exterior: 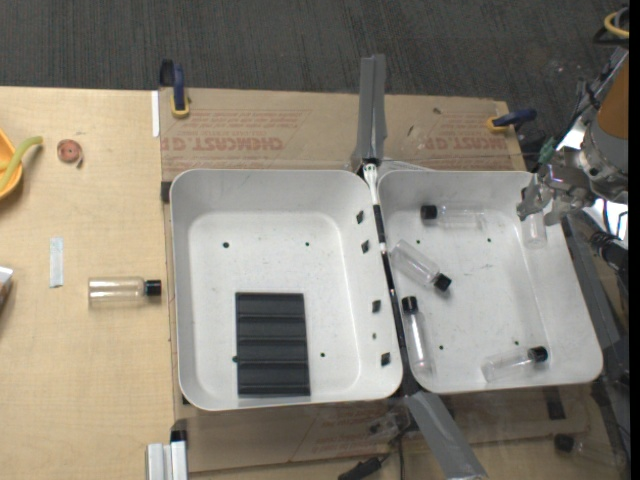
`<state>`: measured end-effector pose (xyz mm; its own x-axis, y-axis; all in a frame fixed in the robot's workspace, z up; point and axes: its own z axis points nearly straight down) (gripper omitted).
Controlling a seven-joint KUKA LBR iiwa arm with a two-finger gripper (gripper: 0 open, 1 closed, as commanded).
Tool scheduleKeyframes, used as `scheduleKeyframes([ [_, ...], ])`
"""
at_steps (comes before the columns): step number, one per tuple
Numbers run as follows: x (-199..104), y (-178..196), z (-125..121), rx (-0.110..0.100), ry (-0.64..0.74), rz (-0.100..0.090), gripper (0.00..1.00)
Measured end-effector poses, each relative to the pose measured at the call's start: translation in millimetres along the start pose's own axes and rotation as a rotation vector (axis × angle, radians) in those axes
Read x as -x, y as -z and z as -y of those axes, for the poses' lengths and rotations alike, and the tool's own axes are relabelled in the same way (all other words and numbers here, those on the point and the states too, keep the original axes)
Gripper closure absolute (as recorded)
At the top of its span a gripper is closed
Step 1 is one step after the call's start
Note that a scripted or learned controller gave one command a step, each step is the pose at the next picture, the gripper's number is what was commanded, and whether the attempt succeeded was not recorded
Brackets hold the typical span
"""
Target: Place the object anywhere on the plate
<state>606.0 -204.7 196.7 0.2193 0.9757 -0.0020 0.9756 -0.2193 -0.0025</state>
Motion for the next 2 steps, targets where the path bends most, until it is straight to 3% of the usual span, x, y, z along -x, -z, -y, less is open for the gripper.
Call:
scheduleKeyframes([
  [1, 0, 0, 0, 0.001, 0.000, 0.000, 0.00],
  [2, -9, 67, -52, 0.002, 0.023, 0.000, 0.00],
])
